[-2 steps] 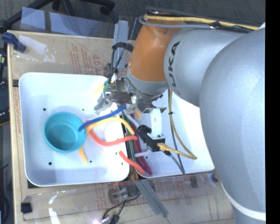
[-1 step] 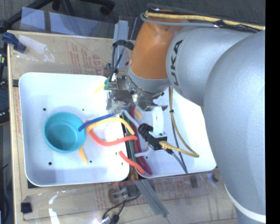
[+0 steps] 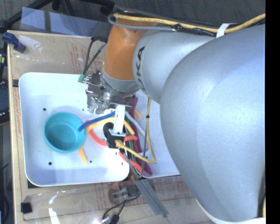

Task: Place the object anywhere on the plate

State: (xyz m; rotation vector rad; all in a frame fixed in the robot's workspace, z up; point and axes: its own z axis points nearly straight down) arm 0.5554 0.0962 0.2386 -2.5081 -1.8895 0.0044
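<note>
I cannot tell the gripper's (image 3: 97, 107) state; it hangs beside the teal bowl (image 3: 64, 132). I should confirm a grasp before moving.

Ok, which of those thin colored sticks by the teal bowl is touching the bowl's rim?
The blue stick: its end meets the teal bowl at the rim. The yellow stick lies below the bowl, and the red ones sit further right.
</note>
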